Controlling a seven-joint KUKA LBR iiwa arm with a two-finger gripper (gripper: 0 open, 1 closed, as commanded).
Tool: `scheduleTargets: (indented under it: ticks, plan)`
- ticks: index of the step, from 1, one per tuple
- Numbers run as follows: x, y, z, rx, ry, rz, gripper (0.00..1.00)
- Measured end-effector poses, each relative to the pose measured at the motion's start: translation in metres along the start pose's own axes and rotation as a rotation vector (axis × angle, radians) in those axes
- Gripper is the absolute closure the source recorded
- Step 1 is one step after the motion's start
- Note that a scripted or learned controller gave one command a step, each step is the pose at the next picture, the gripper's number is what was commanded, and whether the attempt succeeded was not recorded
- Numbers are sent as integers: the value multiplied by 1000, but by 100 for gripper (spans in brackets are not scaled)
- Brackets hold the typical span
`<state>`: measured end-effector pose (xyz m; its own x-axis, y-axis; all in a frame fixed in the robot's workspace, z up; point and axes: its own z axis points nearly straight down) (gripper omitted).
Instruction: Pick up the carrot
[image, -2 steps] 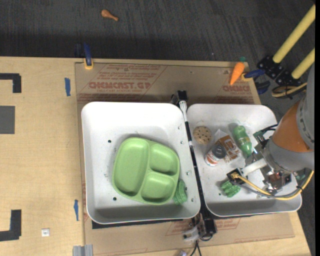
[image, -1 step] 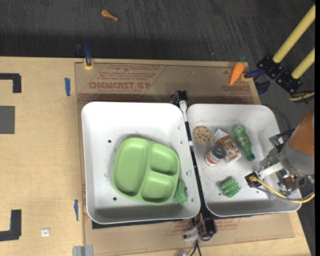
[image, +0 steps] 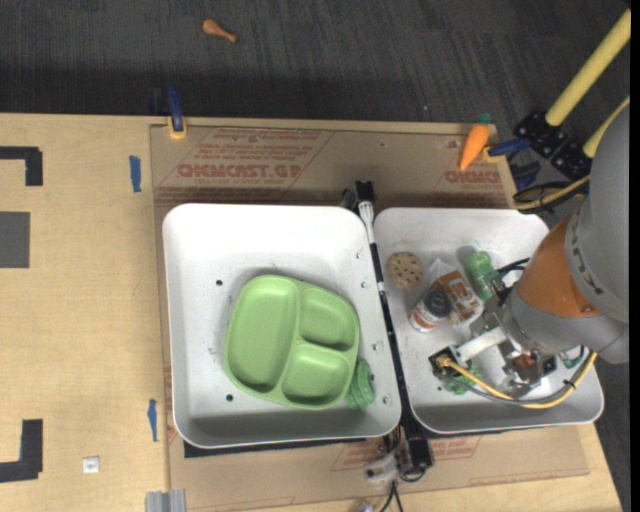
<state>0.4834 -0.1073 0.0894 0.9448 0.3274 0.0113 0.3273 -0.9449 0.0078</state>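
From my seat I see two white bins side by side on the bench. The left bin (image: 190, 300) holds a green divided plate (image: 292, 340), lying flat and a little tilted toward the lower right corner. The arm (image: 580, 270) reaches down into the right bin (image: 420, 225), its gripper (image: 490, 358) low among yellow cables near the bin's front wall. Beside it lie a round cookie (image: 403, 268), a small can (image: 440, 300) and a green bottle (image: 478, 268). The carrot (image: 474, 145) sits outside the bins, on the cardboard behind the right bin.
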Motion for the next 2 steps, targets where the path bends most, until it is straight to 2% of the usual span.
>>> scheduleTargets:
  ticks: [1, 2]
  plan:
    - [-33, 95, 1, 24, -1, 30, 0]
    - [-33, 95, 1, 24, -1, 30, 0]
